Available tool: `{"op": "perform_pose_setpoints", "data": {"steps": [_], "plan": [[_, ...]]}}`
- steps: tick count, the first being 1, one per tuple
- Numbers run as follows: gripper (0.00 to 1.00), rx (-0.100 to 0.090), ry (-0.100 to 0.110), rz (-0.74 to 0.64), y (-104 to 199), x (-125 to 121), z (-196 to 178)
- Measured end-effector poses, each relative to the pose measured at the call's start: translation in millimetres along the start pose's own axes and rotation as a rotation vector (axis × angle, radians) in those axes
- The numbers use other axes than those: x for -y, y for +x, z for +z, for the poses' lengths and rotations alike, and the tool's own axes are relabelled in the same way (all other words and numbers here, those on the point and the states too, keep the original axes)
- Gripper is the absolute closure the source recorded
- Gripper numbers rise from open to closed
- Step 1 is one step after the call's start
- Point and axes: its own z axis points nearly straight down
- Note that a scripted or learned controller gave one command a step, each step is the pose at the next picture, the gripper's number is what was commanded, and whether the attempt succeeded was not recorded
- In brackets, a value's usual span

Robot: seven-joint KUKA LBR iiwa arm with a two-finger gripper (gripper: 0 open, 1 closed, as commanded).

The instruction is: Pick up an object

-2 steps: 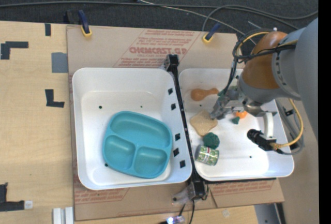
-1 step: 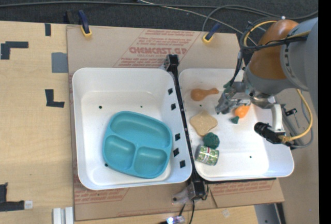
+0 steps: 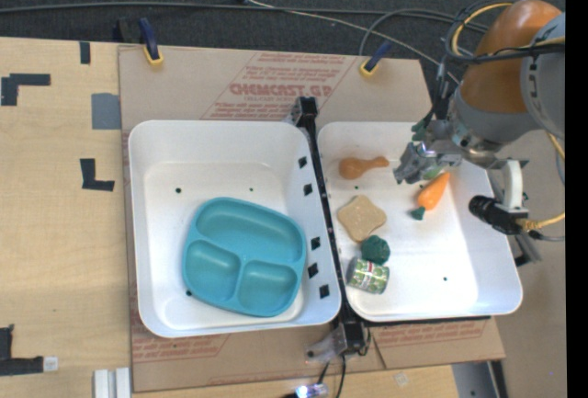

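Orange carrot (image 3: 433,191) just beside end effector (image 3: 418,164), grip state unclear, near right bin's (image 3: 487,281) far edge.

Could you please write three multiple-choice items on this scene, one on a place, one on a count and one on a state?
1. Where does the teal tray lie?
A. left bin
B. right bin
C. on the cardboard

2. How many compartments does the tray have?
A. one
B. three
C. five

3. How does the small can rest?
A. upright
B. on its side
C. stacked on the carrot

Answers:
1 A, it sits inside the left bin.
2 B, its ridges divide it into three.
3 B, it lies on its side in the right bin, apart from the carrot by the gripper.
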Motion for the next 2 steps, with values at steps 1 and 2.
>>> {"op": "perform_pose_setpoints", "data": {"steps": [1,2], "plan": [[1.00,0.000,0.002,0.001,-6.6,-8.6,-54.2],[1.00,0.000,0.007,-0.002,43.7,-15.3,-36.7]]}}
